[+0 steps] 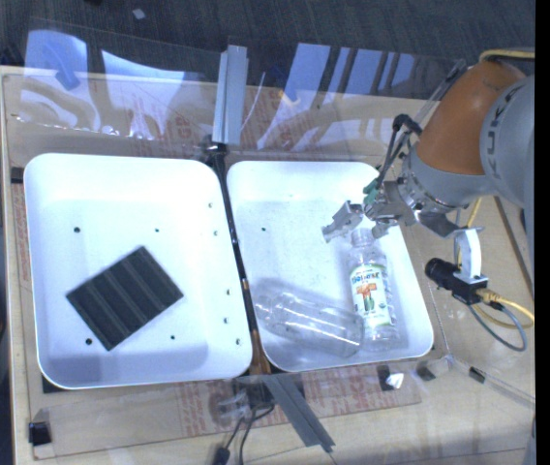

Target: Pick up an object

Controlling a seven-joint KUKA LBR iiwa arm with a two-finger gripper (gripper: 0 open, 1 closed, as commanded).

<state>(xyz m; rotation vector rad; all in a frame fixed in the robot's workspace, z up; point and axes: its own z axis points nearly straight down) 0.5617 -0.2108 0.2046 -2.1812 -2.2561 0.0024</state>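
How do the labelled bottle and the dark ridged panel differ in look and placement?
The labelled bottle is clear, with a white and orange label; the dark ridged panel is opaque black and flat. The bottle lies in the right bin by the gripper; the panel lies in the left bin. Both rest on the bin floor.

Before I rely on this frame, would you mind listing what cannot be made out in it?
- Tool, camera view: small and blurred above the bottle cap; whether it grips anything is unclear.
- Labelled bottle: print too small to read.
- Clear bottle: transparent against the right bin, outline faint.
- Arm: cut off by the right edge.
- Dark ribbed slab, left bin: material unclear.
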